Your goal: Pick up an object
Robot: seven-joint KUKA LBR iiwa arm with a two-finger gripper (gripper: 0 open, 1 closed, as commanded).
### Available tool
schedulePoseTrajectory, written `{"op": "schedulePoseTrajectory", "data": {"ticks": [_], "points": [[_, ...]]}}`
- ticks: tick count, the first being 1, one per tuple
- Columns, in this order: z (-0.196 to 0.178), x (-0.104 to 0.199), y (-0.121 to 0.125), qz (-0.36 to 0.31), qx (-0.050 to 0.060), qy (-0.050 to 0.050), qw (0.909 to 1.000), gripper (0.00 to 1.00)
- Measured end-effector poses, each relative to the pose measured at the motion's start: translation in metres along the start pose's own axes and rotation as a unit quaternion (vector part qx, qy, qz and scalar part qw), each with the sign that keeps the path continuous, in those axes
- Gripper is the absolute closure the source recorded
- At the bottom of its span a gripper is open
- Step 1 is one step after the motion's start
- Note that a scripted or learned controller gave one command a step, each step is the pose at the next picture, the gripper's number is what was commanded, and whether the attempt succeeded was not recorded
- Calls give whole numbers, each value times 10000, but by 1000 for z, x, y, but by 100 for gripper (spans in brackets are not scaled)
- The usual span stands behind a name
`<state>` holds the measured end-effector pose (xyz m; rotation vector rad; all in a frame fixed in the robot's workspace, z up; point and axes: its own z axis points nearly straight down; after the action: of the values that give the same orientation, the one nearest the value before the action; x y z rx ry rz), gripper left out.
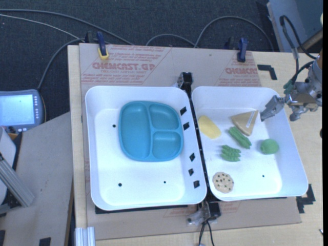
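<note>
Wedge [245, 122] lying near the right bin's [287, 186] far edge, well clear of neighbours; I'm hovering my tool [271, 108] just beside it, empty, finger spread unreadable from here.

Red "CHEMCAST GP" print repeats on the backing board [128, 61].

Bare floor of left bin [138, 181] below blue tray [151, 131]
</note>
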<state>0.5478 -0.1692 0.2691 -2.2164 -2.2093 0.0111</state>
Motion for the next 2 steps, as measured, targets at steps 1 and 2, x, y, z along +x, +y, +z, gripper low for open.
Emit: {"op": "schedulePoseTrajectory", "data": {"ticks": [1, 2], "points": [[-7, 1, 2, -17, -63, -14, 10000, 0], [54, -5, 6, -11, -35, -5, 10000, 0]]}}
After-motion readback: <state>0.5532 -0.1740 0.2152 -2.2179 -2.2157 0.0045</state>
